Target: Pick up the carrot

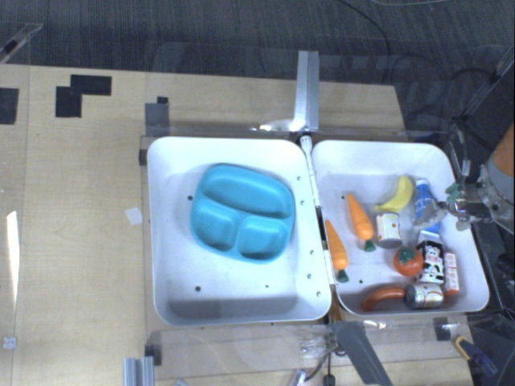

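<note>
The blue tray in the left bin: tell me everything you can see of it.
The blue sectioned plastic tray has rounded corners and three compartments: one long one along its far side and two smaller ones on the near side, split by raised ridges. It looks smooth and slightly glossy. It lies flat, open side up, turned at a slant, near the middle of the left white bin, resting on the bin floor. Nothing lies in it or touches it.
</note>
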